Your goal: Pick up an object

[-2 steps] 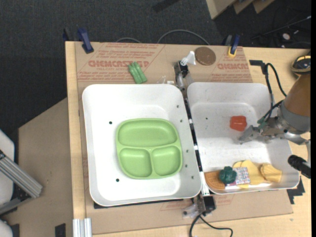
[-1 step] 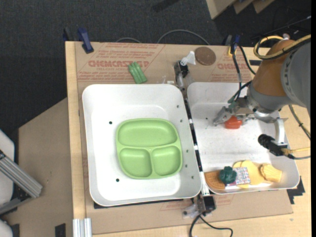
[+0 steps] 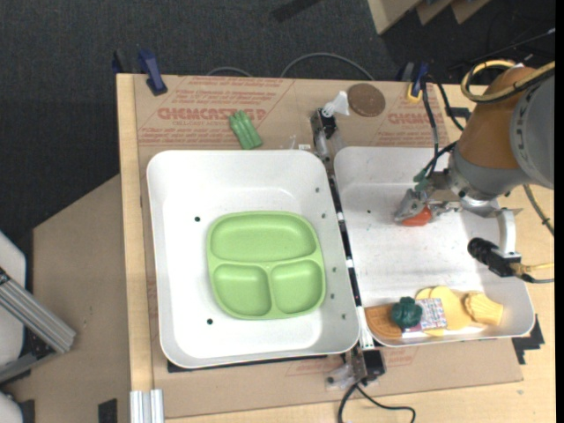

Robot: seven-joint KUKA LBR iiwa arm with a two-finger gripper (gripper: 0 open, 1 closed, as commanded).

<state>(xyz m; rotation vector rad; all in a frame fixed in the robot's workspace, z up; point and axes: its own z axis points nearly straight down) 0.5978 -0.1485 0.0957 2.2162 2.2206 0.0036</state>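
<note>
over the right-hand white bin (image 3: 379, 170), seen from a camera fixed above and at a slant, the grey arm (image 3: 520, 139) with its orange band reaches in from the right edge and bends down so that its gripper (image 3: 418, 208) sits low near the bin's upper middle floor. a small orange-red object (image 3: 418, 218) lies right at the gripper's tip, touching or almost touching it; whether the gripper is parted or clamped on this piece cannot be told from this angle. more objects sit along the same bin's near edge, well apart from the gripper: a dark green toy (image 3: 406, 313), a small patterned card (image 3: 432, 314), a yellow piece (image 3: 484, 307) and a flat tan disc (image 3: 381, 322) under them. the left bin (image 3: 176, 183) holds a green divided plate (image 3: 264, 264). the likely risk is that the small orange-red object slips sideways or is pinned against the floor and not caught, since it is low and flat-looking and the gripper meets it at a slant. the arm's wrist is tilted leftward and downward, with the bulky grey joint above the bin's right wall and a black cable part (image 3: 489, 256) hanging just beside it.
</note>
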